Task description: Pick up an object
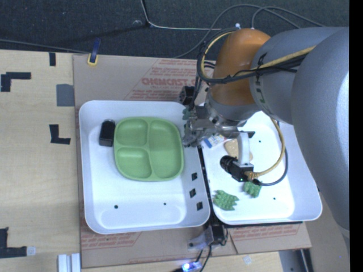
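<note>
The grey arm with its orange band (238, 67) reaches in from the right and hangs over the inner edge of the right bin (283, 208). Its gripper (195, 130) sits low near the divide between the bins, above small items at the right bin's top left. A tan object (231, 147) and a bluish scrap (211, 143) lie just beside it. Further down in the right bin lie a green leafy toy (225, 200) and a small green piece (252, 189). In the left bin (136, 217) rest a green divided plate (148, 149) and a black block (107, 133).
A black cylinder on the arm's cable (232, 168) hangs over the right bin's middle. Cables loop above the arm. Cardboard (142, 78) lies under both bins on the wooden bench. The lower part of the left bin holds bare white floor.
</note>
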`<move>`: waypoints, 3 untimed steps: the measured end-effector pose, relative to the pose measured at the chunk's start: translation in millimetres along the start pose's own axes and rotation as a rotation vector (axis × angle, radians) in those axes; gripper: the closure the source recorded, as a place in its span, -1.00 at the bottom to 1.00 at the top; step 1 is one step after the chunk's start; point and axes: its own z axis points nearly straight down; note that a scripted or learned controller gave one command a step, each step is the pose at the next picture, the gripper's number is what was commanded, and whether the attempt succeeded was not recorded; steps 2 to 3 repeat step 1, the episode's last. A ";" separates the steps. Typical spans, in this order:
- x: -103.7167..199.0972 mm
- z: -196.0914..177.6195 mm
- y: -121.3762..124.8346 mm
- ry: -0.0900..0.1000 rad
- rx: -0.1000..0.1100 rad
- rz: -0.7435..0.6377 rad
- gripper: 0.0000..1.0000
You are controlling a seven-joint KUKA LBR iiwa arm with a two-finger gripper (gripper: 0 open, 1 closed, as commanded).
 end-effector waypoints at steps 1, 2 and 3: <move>42.4 0.7 -23.2 0.000 0.000 0.001 1.00; 42.4 0.7 -23.2 0.000 0.000 0.001 1.00; 42.4 0.7 -23.2 0.000 0.000 0.001 1.00</move>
